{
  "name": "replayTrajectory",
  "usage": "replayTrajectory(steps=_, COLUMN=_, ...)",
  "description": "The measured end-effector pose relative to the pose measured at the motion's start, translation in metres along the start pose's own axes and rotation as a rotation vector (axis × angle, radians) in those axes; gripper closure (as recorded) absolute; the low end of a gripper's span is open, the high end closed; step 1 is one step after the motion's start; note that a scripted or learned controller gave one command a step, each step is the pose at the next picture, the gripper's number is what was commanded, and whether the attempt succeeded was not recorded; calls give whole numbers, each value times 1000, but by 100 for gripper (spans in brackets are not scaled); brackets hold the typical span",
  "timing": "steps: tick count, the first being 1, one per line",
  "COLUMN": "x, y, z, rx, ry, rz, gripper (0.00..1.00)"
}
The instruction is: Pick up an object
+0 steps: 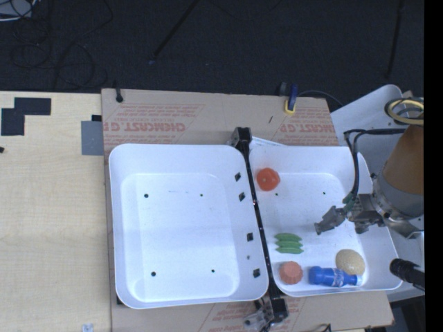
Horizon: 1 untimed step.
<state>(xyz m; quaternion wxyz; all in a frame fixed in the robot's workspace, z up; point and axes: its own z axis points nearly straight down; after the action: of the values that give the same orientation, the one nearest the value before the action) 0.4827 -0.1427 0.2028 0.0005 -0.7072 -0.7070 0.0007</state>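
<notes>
the cardboard sheet [208, 120] under the bins carries red print reading "chemcast g.p", seen upside down from this camera, once at about 11 o'clock of the bench and again, partly cut off, at about 1 o'clock. more red print shows on the cardboard strip at 6 o'clock, too small to read. no writing can be made out on the objects themselves.

the arm [408, 171] comes in from 3 o'clock, its orange band sitting above the grey wrist at the right edge. the wrist leans over the right rim of the right bin [311, 182], with a black cable looping up over it. the gripper [332, 220] points toward 9 o'clock, low over the bin floor at the bin's right side. i cannot tell how far apart the claw is; nothing is seen held in it.

the objects all lie in the right bin. a red ball [268, 179] sits at about 11 o'clock of that bin, near the divider. a green pea pod [288, 243] lies at about 7 o'clock, left of the gripper and apart from it. along the 6 o'clock edge lie a pink round piece [291, 272], a blue bottle [332, 277] on its side just beside it, and a tan egg-shaped thing [350, 261] touching the bottle's right end, below the gripper.

the left bin [180, 227] lies beside it at 9 o'clock.
</notes>
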Motion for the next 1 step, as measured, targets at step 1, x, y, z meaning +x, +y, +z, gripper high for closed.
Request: replayTrajectory(steps=1, x=58, y=-7, z=117, rx=0, ry=-1, rz=0, gripper=0)
